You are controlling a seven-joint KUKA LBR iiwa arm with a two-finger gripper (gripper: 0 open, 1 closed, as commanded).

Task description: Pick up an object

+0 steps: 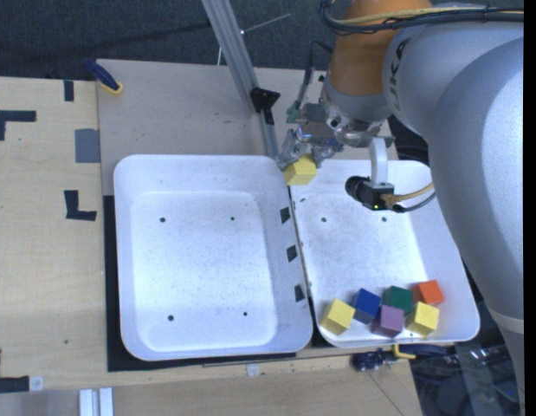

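A yellow cube (pixel 300 172) hangs between the fingers of my gripper (pixel 303 159), above the far end of the divide between the two white bins. The gripper is shut on it, below the orange band of the arm, which reaches in from the right. In the near corner of the right bin (pixel 354 241) lies a cluster of cubes: yellow (pixel 339 316), blue (pixel 367 303), purple (pixel 390 320), green (pixel 397 298), orange (pixel 429 292) and another yellow (pixel 424 319).
The left bin (pixel 198 258) sits beside the right one. A slanted metal rod (pixel 237 50) with a black clamp (pixel 264 100) stands just behind the gripper. The grey arm body covers the right side of the view.
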